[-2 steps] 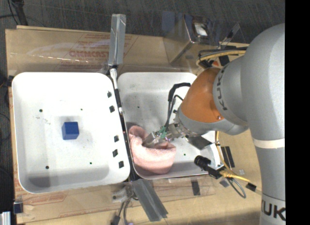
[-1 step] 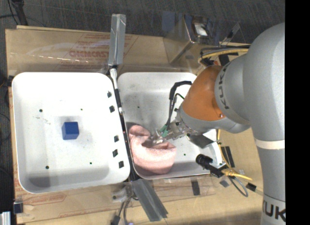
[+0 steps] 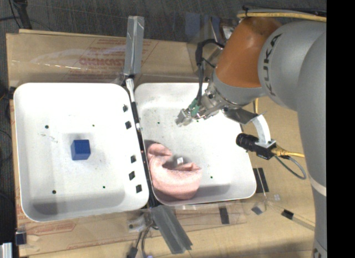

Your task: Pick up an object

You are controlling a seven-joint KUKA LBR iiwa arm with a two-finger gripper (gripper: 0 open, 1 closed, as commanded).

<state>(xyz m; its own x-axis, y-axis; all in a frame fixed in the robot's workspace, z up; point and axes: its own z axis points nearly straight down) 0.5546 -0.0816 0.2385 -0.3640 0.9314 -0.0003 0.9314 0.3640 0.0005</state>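
Camera view, gripper [image 3: 184,117] over right bin [image 3: 233,165], finger state unclear, pink object [image 3: 172,176] below.

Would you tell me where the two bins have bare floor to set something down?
Left bin: bare all around the blue cube. Right bin: bare between the gripper and the pink ring, which crowds the near-left corner.

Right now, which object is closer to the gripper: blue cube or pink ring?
The pink ring, in the right bin under the gripper. The blue cube lies in the left bin.
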